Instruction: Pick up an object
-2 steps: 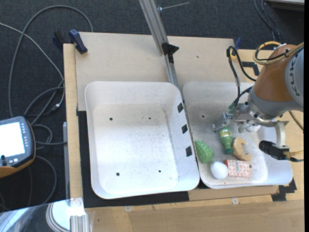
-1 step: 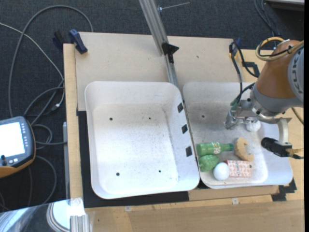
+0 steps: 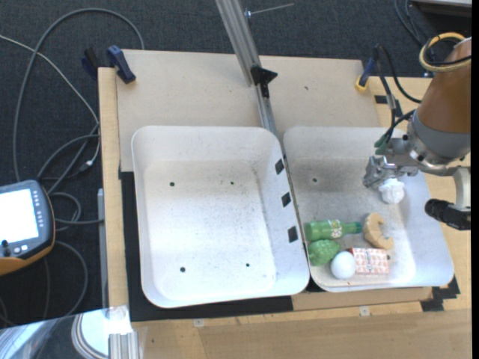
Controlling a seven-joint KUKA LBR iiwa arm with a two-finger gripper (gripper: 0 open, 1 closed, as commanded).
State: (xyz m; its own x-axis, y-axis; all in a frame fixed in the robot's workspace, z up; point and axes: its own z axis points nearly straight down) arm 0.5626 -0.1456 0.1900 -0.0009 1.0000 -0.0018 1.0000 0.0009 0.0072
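Gripper sits at right of frame directly above a small white object, just touching; whether it grips anything, I cannot tell.

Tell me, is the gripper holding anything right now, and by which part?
Cannot be told: the gripper sits directly over a small white object in the right bin.

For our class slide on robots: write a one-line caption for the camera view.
Arm's pincer poised above a white lump in the right bin, with other small objects clustered at the near edge.
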